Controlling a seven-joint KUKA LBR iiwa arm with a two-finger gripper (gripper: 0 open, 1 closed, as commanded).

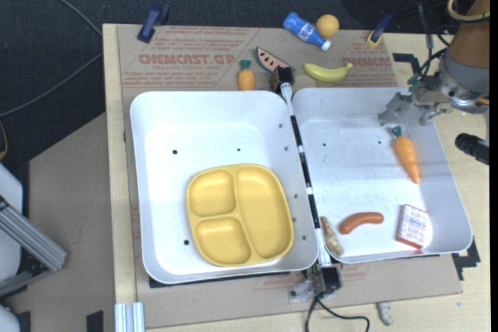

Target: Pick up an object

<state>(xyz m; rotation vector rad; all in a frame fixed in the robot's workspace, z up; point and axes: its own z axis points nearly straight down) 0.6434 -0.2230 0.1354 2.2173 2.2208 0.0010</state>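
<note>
Gripper (pixel 406 111) hovers just above the carrot (pixel 407 157) in the right bin (pixel 342 120); finger state unclear, nothing lifted yet.

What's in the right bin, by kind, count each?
Carrot: 1
Sausage: 1
Small carton, red and white: 1
Tan item at the near left corner, too small to identify: 1
Total: 4
</note>
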